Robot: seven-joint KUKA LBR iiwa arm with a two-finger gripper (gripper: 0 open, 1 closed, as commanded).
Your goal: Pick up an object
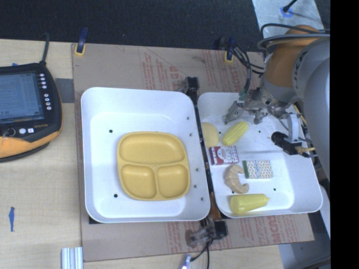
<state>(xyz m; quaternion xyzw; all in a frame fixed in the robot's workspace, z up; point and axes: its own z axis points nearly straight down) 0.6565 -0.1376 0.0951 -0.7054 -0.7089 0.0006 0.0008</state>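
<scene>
Jaws are standing apart and holding nothing as the gripper is hovering just above the corn cob lying in the right bin. You are facing a light, stiff, bumpy toy; pinch its middle crosswise.

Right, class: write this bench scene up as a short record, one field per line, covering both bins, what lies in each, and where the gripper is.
left bin: holds a yellow divided plate
right bin: holds corn cob, yellow bottle, croissant, red-and-white packet, green-patterned box, pale yellow piece
gripper: over the right bin's far end, just above the corn cob
arm: reaches in from the right
beside the bins: handheld control tablet at the left of the bench
</scene>
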